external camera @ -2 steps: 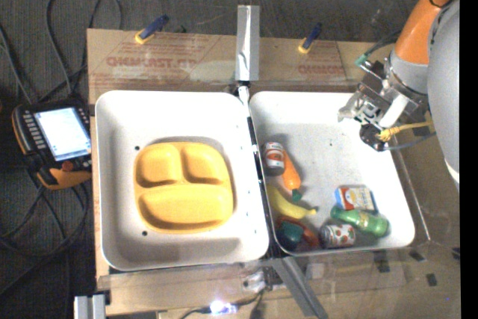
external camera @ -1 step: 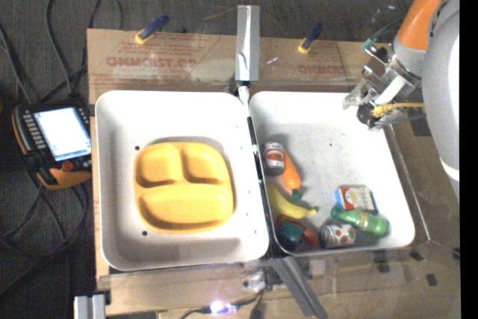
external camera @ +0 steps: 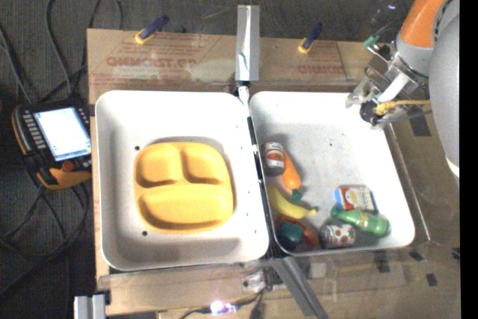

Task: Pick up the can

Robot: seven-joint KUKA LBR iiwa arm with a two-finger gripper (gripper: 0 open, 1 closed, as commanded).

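Two cans lie in the right bin (external camera: 328,116). A red and white can (external camera: 275,158) rests against the bin's left wall, with an orange carrot (external camera: 291,178) just below it. Another can (external camera: 337,235), with a red label, lies on its side near the front wall beside a green bottle (external camera: 363,221). My gripper (external camera: 361,95) hovers over the bin's far right corner, well away from both cans, with nothing seen in it.
The right bin also holds a banana (external camera: 292,206), a small blue, white and red tin (external camera: 355,198) and a green and red toy (external camera: 291,234). A yellow divided plate (external camera: 184,185) lies in the left bin (external camera: 112,160). A pendant (external camera: 56,134) sits left of the bench.
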